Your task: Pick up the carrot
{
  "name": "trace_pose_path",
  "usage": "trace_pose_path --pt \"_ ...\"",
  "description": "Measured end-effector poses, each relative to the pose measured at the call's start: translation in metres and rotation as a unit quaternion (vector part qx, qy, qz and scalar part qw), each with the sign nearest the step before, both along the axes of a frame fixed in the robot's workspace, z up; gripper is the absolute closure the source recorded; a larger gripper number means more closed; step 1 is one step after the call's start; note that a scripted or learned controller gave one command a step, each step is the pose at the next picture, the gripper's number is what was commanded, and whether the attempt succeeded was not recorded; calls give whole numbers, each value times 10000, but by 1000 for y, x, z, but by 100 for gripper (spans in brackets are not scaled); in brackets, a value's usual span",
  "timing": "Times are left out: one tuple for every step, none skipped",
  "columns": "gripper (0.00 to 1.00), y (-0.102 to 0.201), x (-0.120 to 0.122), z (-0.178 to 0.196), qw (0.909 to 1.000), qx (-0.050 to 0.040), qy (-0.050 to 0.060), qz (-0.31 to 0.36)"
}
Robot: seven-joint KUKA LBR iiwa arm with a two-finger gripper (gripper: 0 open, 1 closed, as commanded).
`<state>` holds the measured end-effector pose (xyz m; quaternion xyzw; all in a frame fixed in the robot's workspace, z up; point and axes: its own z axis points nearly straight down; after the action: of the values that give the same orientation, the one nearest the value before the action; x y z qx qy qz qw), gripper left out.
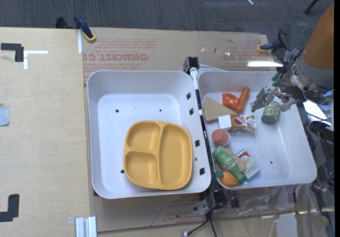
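Note:
The carrot (244, 98) is a short orange stick lying at the back of the right bin (289, 169), resting against a red pepper (230, 101). My gripper (273, 100) hangs over the bin's back right part, a little to the right of the carrot and apart from it. Its fingers look open, with nothing between them. A small green and white can (270, 113) sits just below the gripper.
Also in the right bin are a cheese wedge (213, 108), a white cube (224, 121), a brown packet (244, 123), a pink round item (220, 136), a green bottle (230, 160) and an orange fruit (228, 178). The left bin (106, 124) bears a yellow divided plate (159, 154).

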<state>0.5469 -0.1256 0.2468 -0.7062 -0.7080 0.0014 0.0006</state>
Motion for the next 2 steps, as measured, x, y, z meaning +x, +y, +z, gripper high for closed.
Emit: trace_pose_path --pt "0 94 -32 -56 9937 9 8 1123" --pt "0 207 -18 -56 9999 -5 2 137"
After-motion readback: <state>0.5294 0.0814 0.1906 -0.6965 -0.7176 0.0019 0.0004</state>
